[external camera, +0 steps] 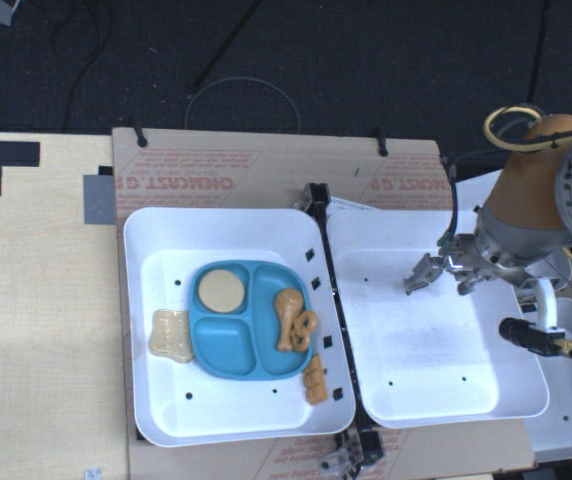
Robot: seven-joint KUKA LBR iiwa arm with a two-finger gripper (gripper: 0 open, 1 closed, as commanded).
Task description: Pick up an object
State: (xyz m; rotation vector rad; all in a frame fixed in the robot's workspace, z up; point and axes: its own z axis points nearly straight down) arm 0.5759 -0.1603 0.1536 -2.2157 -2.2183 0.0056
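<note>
A blue divided plate (228, 353) lies in the left bin (156, 238). On it sit a round tan cookie (221, 290), a tan chicken-leg shape (288, 313) and a pretzel (306, 326). A pale slice of bread (171, 335) rests against the plate's left rim. A small orange-brown piece (314, 380) lies just off the plate's lower right corner. My gripper (442, 276) hangs over the upper right part of the right bin (436, 398), fingers spread open with nothing between them.
A black divider (328, 298) runs between the two bins. Both bins rest on a cardboard sheet (266, 168) on the bench. The arm's grey and orange body (531, 193) stands over the right bin's far right side.
</note>
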